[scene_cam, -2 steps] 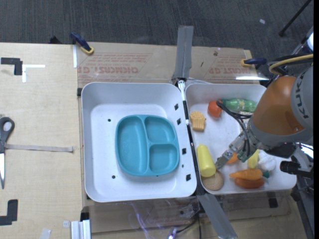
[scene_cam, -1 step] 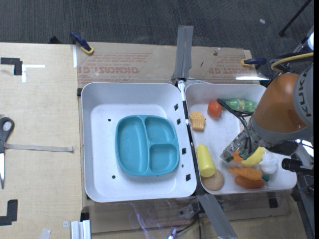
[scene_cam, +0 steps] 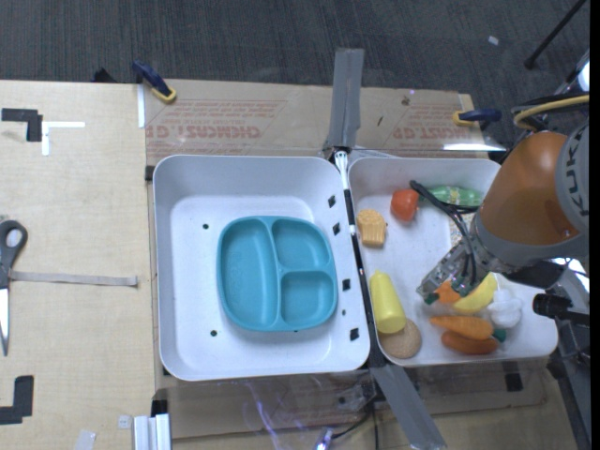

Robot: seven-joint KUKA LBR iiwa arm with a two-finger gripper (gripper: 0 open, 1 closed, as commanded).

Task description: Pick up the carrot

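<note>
Reaching in from the right edge of the frame, the grey arm (scene_cam: 530, 195) with its orange band slants down and leftward into the right bin (scene_cam: 427, 172). Its claw (scene_cam: 448, 279) sits low at the lower right of that bin, just above the carrot (scene_cam: 461, 326), which lies along the bin's bottom edge beside a banana (scene_cam: 478, 293). Whether the claw is spread or pressed together cannot be told. A blue divided plate (scene_cam: 278, 273) rests in the left bin (scene_cam: 178, 251).
</note>
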